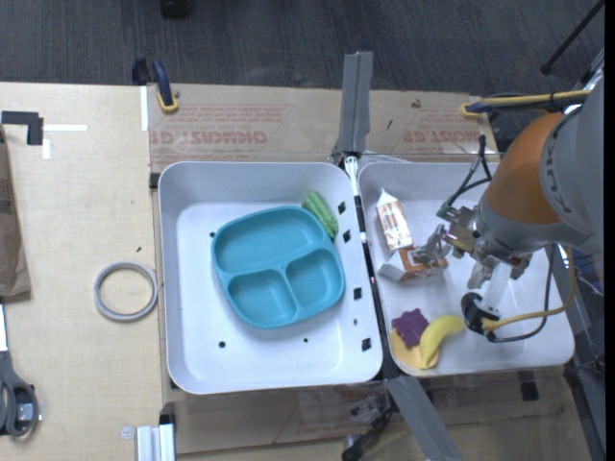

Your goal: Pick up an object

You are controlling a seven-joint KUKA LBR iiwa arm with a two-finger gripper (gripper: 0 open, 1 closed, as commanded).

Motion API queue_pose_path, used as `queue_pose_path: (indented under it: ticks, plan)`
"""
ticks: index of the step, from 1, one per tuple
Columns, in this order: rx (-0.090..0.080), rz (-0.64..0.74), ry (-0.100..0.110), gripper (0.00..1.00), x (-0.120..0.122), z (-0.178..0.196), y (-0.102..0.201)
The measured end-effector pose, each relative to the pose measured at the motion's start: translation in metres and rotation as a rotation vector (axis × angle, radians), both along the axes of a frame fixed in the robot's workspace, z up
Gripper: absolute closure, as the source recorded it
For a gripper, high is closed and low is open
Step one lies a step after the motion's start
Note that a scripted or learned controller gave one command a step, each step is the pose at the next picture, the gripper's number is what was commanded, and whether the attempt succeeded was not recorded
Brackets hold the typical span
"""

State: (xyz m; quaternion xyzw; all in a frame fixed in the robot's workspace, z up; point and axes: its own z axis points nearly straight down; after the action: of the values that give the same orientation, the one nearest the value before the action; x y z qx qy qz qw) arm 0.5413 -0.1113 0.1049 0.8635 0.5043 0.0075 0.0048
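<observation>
The right bin point(534, 353) holds a white and orange packet point(392, 223), a small orange-brown box point(411, 266), a purple bunch of grapes point(410, 326) and a yellow banana point(438, 338). My gripper point(435, 249) is low over this bin, at the right side of the orange-brown box and just below the packet. The wrist blocks the view of how it meets the box. The grey arm with its orange band point(519, 185) reaches in from the right.
The left bin point(174, 286) holds a blue divided plate point(279, 267) with a green leafy item point(322, 213) at its far right corner. A divider point(356, 113) runs between the bins. A tape ring point(126, 290) and scissors point(17, 403) lie on the bench at left.
</observation>
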Motion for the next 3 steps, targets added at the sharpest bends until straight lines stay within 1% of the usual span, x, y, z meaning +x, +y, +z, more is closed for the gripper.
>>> queue_pose_path:
  ticks: [1,2,3]
  plan:
    - [-0.012,0.350,-0.004,0.00,0.055,0.002,-0.018]
    - [-0.009,0.313,-0.010,0.00,-0.044,0.000,0.003]
    - [-0.018,0.694,-0.008,0.00,0.020,0.001,-0.022]
